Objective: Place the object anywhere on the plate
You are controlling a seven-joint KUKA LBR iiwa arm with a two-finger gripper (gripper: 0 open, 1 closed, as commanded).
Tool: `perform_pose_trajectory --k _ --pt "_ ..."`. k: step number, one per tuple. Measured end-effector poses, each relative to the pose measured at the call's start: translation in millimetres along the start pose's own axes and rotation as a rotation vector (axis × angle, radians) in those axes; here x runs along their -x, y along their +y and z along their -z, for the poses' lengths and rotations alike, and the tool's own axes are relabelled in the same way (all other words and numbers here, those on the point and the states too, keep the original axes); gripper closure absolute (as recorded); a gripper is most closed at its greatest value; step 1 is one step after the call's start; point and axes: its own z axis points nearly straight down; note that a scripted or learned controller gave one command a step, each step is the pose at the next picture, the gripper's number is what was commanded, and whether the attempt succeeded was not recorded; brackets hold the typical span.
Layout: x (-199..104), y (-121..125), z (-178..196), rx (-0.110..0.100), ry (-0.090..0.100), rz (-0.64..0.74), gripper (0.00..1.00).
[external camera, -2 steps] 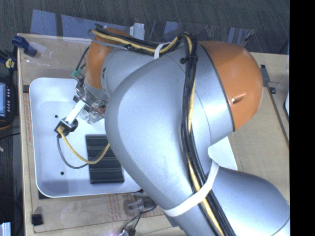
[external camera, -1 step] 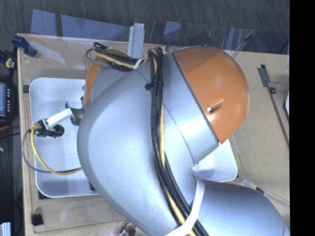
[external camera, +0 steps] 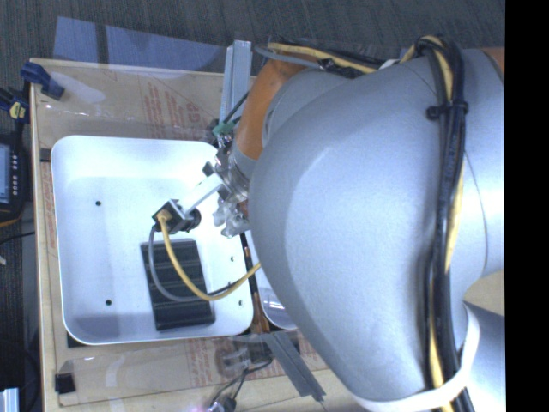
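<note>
Gripper (external camera: pixel 226 200) is recorded at the right wall of the left bin (external camera: pixel 77 178). Jaw state cannot be told, being hidden by the arm. A black ribbed block (external camera: pixel 182 292) is noted lying flat, below-left of the jaws and apart from them.

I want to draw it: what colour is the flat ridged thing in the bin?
Black. The slab shows best in the camera view.

The left bin (external camera: pixel 86 256) is plain white. The ridged slab (external camera: pixel 184 312) in it is black. The arm (external camera: pixel 360 230) is grey, orange-banded.
</note>
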Motion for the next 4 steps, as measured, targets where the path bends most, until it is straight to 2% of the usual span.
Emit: perform_pose_trajectory --k 1,2,3,4 --pt "-45.7 -62.0 59.1 0.005 0.004 -0.195 1.0" --pt "-51.0 -161.9 109.2 0.007 0.007 -0.049 1.0" --pt "-27.9 -113.5 235.1 0.002 -0.001 0.367 1.0" --pt "0.3 -154.8 88.3 0.002 -0.007 0.368 1.0"
